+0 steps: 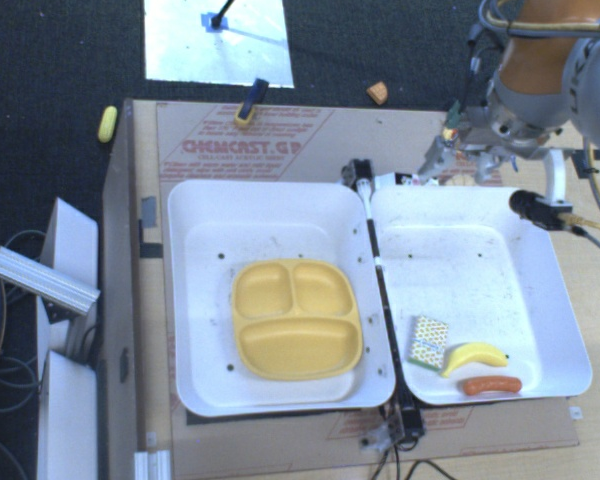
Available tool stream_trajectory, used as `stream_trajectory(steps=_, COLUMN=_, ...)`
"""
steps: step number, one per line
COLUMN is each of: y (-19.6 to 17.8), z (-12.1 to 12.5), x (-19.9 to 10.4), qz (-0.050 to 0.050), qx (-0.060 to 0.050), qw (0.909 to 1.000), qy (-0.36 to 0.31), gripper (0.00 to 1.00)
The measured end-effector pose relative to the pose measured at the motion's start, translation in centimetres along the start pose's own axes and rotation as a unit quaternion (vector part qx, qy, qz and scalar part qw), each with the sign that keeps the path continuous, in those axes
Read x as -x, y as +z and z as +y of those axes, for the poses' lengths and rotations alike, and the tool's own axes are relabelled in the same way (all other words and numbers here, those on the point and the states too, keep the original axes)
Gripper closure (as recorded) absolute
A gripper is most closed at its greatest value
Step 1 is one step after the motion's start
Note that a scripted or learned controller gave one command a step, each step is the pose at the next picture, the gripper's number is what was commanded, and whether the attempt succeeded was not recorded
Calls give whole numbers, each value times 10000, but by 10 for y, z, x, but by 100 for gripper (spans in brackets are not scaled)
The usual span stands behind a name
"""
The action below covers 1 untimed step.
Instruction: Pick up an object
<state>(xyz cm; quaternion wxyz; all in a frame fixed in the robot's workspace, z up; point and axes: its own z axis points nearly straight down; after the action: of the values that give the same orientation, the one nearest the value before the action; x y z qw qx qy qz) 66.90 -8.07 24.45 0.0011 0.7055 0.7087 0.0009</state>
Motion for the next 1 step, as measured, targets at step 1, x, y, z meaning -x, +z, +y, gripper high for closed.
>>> stream_trajectory(steps=1, y=17, z=-1, x=61, qz=-10, qx=-3, qw=10000, qy=18, gripper=0)
